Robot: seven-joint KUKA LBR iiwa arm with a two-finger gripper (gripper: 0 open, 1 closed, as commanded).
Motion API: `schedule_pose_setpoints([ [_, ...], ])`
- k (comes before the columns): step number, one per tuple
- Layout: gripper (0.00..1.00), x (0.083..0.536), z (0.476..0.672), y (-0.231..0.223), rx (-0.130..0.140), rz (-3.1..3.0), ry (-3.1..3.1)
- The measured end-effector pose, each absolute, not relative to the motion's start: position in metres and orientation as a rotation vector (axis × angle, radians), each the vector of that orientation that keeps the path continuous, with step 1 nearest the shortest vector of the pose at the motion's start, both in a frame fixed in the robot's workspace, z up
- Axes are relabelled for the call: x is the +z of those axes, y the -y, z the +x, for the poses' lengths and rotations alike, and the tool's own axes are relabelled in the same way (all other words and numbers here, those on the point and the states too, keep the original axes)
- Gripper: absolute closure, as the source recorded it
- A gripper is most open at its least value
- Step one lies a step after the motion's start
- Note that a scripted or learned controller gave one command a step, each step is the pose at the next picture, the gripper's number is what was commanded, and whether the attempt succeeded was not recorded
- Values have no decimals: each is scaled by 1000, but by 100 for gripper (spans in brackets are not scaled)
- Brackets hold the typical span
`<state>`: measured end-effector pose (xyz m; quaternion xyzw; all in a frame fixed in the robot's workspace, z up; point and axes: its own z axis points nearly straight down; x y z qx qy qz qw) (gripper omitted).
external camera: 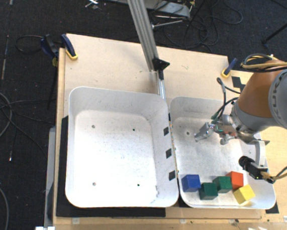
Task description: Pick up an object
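While the gripper (213, 134) hangs over the middle of the right bin (194, 109), whether it is released or clenched cannot be told. Five cubes cluster along the bin's lower edge, well below it: blue cube (191, 182), two green cubes (209, 191) (223, 184), red cube (236, 179), yellow cube (244, 194). The left bin (76, 131) lies beside it, centre-left.

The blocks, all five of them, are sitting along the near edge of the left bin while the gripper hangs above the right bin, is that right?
Not quite. The camera view shows the five blocks along the near edge of the right bin, not the left bin. The gripper does hang above the right bin, farther back than the blocks.
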<state>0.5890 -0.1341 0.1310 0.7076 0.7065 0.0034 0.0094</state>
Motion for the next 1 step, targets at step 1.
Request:
schedule_pose_setpoints([
  [1, 0, 94, 530, 183, -5, 2229, -2215],
])
